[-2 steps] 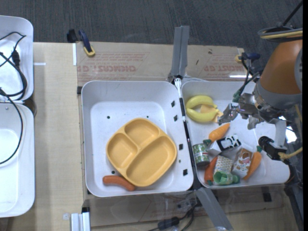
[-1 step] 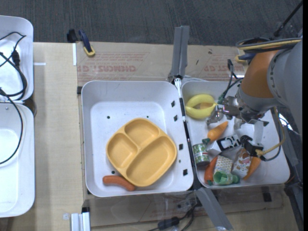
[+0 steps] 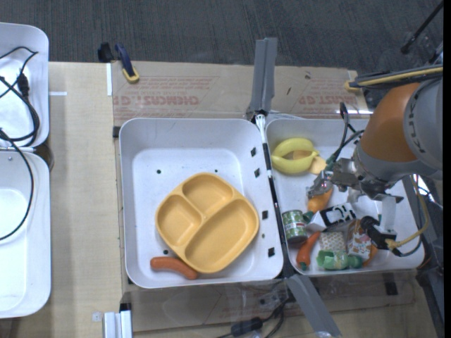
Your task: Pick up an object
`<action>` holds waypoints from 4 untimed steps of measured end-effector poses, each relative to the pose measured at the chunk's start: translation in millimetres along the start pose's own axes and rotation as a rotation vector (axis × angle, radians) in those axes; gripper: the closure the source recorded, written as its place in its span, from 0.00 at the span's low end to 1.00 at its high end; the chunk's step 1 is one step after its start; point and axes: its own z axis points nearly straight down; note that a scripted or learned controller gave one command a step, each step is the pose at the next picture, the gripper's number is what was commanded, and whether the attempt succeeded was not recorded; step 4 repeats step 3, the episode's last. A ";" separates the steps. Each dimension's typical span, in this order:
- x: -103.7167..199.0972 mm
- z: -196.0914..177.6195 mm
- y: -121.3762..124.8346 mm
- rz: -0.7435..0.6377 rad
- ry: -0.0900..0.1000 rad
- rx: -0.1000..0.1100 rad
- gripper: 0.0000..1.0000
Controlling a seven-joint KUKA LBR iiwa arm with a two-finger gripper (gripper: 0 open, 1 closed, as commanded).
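The right bin [image 3: 409,259] holds a jumble of small things. A yellow banana [image 3: 294,155] lies at its far left. A small orange object [image 3: 318,200] lies below it, with a green can [image 3: 293,225] and an orange carrot [image 3: 307,248] nearer the front. Beside them are a black-and-white item [image 3: 339,215], a green piece [image 3: 332,260] and a patterned packet [image 3: 356,245]. My gripper [image 3: 322,186] reaches in from the right and sits low, right over the orange object. The wrist hides what lies beneath it.
The left bin [image 3: 141,160] holds a yellow divided plate [image 3: 206,222] with a sausage [image 3: 173,265] at its front left edge. A grey divider post [image 3: 264,76] rises between the bins. Cables hang around the arm [image 3: 398,132] at the right.
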 end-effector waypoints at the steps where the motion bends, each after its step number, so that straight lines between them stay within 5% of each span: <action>1: -0.3 -9.1 0.8 0.004 0.001 -0.001 1.00; 2: 43.1 -165.9 -11.2 -0.083 -0.002 0.000 1.00; 3: 40.2 -194.4 -13.6 -0.302 -0.002 -0.002 1.00; 4: 40.2 -194.4 -13.6 -0.302 -0.002 -0.002 1.00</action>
